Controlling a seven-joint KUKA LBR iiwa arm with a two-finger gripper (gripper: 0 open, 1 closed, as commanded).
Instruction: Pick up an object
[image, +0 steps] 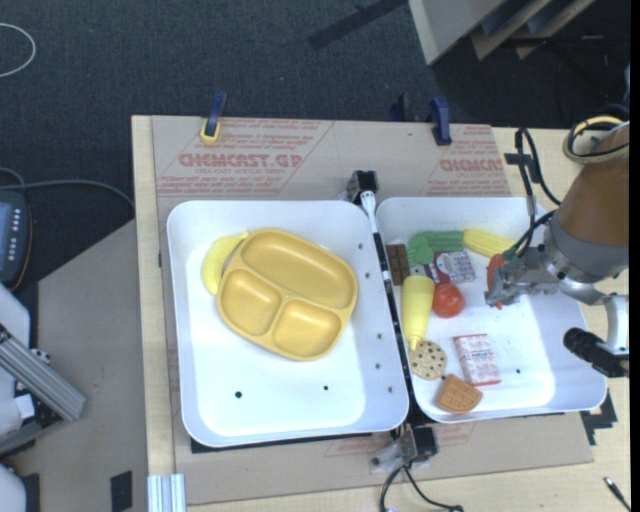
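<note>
The right bin (530, 330) holds several small items. A yellow squeeze bottle (416, 306) lies near its left wall with a red tomato (448, 298) beside it. At the back are a green item (435, 243), a yellow corn-like piece (487, 241), a brown bar (397, 262) and a small white packet (458, 266). Toward the front lie a red-and-white packet (476, 359), a round cookie (427, 358) and an orange waffle-like cracker (459, 394). My gripper (499, 288) hangs low over the bin's middle, just right of the tomato. A small red-orange piece (495, 266) shows right beside it.
The left bin (200, 390) carries a yellow divided tray (288, 293) resting on a yellow plate (214, 265). A black divider rail (384, 290) runs between the bins. The arm's orange band (600, 205) rises over the right bin's far right side.
</note>
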